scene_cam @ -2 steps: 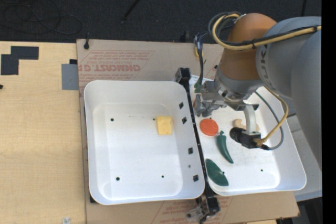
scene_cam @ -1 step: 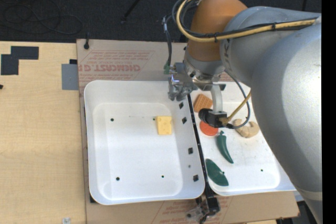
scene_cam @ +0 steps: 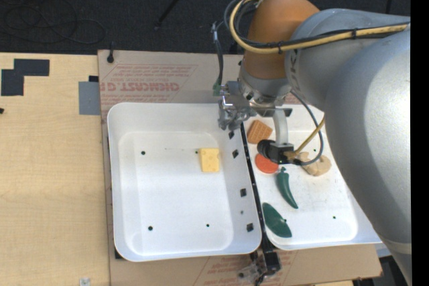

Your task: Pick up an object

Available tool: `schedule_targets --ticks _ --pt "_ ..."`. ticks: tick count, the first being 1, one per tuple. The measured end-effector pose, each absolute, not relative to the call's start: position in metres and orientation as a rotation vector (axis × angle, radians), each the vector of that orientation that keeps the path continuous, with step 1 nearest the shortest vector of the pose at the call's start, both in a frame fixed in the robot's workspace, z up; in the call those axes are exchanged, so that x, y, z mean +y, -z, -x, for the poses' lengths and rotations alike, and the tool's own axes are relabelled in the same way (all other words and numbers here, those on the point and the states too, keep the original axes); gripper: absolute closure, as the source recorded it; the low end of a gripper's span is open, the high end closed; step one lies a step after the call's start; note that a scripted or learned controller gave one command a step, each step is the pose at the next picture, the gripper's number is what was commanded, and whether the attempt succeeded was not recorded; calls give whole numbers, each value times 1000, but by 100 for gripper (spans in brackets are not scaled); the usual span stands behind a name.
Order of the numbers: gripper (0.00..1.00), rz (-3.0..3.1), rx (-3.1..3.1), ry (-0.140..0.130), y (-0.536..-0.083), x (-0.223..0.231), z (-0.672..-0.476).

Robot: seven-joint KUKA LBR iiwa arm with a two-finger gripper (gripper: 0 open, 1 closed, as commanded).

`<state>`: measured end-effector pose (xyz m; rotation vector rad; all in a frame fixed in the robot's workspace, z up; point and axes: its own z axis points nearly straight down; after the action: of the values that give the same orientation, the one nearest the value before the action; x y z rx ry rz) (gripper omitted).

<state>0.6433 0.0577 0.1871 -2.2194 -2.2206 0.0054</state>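
Observation:
A yellow cheese-like block [scene_cam: 210, 160] lies alone in the middle of the left bin [scene_cam: 127, 144]. My gripper [scene_cam: 230, 117] hangs over the far end of the divider between the two bins, up and to the right of that block. The right bin [scene_cam: 335, 224] holds an orange wedge [scene_cam: 259, 130] just right of the gripper. Below the wedge lies a red round piece [scene_cam: 267, 166], partly hidden by the wrist hardware. A green chili pepper [scene_cam: 287, 189], a dark green leaf-shaped piece [scene_cam: 276, 221] and a tan lump [scene_cam: 317, 165] lie there too. I see nothing between the fingers.
Both bins rest on a cardboard sheet [scene_cam: 154, 80] on a wooden bench [scene_cam: 47, 171]. The arm's big grey body [scene_cam: 375, 117] covers the right side of the right bin. A black clip [scene_cam: 267, 263] sits at the near end of the divider.

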Motion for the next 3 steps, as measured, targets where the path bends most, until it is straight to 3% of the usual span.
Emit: schedule_targets --ticks 2,3 --pt "100 2220 -2220 -4 -187 64 -644" --pt "100 2221 -2213 -11 -187 61 -571"
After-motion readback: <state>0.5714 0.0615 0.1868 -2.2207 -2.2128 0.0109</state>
